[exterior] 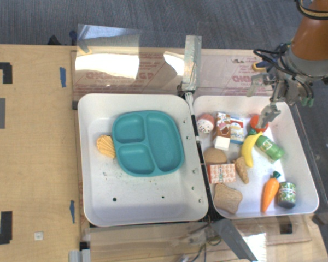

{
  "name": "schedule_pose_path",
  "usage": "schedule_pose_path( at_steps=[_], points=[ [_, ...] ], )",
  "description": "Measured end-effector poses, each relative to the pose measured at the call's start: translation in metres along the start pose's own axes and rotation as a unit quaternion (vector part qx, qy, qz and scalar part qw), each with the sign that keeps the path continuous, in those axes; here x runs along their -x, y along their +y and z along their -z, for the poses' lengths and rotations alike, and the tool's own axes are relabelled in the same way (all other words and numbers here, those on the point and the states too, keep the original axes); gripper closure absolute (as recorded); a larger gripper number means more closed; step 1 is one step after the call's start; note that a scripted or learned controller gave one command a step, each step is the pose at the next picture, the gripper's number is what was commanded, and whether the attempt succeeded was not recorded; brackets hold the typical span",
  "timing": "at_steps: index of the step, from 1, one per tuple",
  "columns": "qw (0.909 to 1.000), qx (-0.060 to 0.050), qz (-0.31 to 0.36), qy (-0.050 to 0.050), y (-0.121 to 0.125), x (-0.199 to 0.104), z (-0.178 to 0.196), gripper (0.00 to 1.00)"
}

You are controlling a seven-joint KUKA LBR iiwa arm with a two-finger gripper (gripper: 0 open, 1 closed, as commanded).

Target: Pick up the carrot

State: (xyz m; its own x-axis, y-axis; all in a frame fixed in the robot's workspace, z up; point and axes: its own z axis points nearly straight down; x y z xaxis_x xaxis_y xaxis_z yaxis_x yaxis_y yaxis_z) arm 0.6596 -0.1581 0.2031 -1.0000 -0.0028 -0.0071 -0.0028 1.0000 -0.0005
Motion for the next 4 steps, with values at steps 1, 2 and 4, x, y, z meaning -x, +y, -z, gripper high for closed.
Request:
schedule_pose_path(
  at_steps=[1,2,4],
  points=[
    [0.9983,0.001,-0.058,0.006,-0.017,-0.067,-0.101,0.00],
    [1.0000,0.000,-0.009,0.000,-0.009,-0.129,-0.114,0.00],
    [1.0000,-0.001,0.003,-0.002,0.000,-0.176,-0.102,1.00]
  ],
)
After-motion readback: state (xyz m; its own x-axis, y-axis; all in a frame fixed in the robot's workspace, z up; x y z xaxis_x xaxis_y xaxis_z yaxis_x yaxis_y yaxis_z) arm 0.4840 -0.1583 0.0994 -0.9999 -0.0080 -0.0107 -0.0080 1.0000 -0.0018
